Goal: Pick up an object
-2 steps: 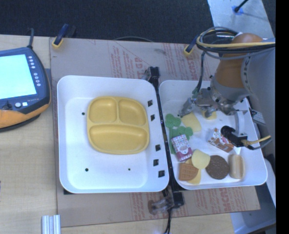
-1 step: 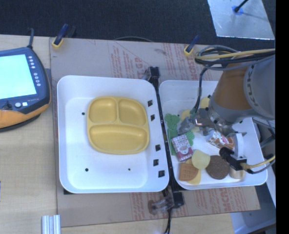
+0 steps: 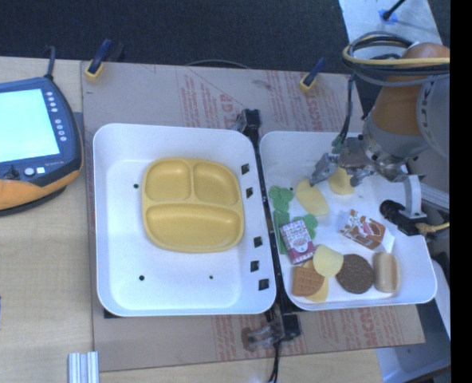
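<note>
Cardboard-covered bench, two white bins clamped side by side. Left bin (image 3: 112, 214) carries a yellow divided tray (image 3: 193, 204), seemingly the drop spot. Right bin (image 3: 415, 286) holds the toy food. Gripper (image 3: 344, 166), upper right of frame, hangs low over a pale yellow piece (image 3: 341, 182); open or closed, cannot tell.

— What sits left of the bins?
— A handheld control pad (image 3: 22, 142) with a lit screen, resting on the bench (image 3: 29, 294).
— And under the bins?
— A brown cardboard sheet (image 3: 212, 94), held by two clamps (image 3: 99, 57) along its far edge.
</note>
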### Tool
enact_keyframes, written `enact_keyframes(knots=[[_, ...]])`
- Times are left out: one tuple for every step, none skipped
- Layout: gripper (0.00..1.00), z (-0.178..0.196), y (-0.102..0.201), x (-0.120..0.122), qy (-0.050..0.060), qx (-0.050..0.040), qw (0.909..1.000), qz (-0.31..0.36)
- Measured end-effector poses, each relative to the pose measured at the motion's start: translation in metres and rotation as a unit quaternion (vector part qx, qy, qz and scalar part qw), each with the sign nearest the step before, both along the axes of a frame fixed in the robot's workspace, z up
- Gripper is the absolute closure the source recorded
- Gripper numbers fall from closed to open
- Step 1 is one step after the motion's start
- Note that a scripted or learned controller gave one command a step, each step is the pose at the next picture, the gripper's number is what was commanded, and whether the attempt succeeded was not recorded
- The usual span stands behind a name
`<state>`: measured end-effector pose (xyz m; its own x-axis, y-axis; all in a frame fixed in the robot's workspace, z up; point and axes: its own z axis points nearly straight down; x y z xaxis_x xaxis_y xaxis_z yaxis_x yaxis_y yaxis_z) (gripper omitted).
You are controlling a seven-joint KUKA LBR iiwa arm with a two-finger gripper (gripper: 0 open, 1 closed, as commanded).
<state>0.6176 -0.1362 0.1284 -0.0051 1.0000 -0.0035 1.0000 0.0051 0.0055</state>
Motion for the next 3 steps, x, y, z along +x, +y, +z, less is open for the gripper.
enact_keyframes(knots=[[0.0,-0.018,0.037,0.041,0.002,0.002,1.0,0.001],[0.0,0.07,0.102,0.014,0.0,0.0029,1.0,0.003],[0.0,0.072,0.104,-0.053,0.007,0.0017,1.0,-0.002]])
